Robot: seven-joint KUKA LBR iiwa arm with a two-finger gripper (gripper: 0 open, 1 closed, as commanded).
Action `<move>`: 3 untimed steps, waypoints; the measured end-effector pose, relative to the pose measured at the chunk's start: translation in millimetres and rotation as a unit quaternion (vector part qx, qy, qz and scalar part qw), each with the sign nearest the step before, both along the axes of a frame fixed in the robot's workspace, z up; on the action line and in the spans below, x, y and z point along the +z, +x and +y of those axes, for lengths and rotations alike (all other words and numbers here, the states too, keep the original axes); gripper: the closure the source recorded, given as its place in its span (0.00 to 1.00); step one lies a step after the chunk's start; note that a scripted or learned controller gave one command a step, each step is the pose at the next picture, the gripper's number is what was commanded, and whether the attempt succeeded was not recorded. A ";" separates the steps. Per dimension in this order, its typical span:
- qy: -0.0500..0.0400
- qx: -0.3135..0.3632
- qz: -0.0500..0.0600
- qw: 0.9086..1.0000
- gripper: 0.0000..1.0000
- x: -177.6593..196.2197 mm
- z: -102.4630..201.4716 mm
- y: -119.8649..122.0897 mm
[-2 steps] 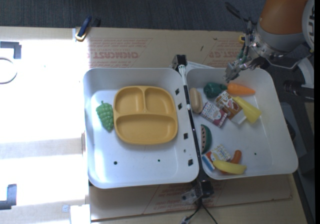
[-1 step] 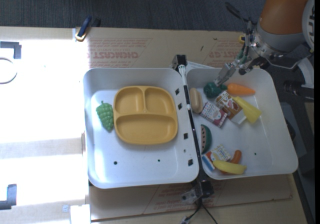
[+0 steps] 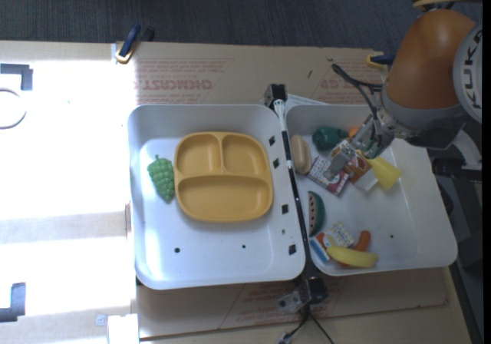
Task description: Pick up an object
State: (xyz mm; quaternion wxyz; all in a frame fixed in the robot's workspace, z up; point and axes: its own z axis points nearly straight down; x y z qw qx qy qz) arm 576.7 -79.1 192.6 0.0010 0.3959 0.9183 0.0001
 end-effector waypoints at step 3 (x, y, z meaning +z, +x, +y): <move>-0.006 0.166 -0.024 0.986 1.00 -75.8 -20.6 18.8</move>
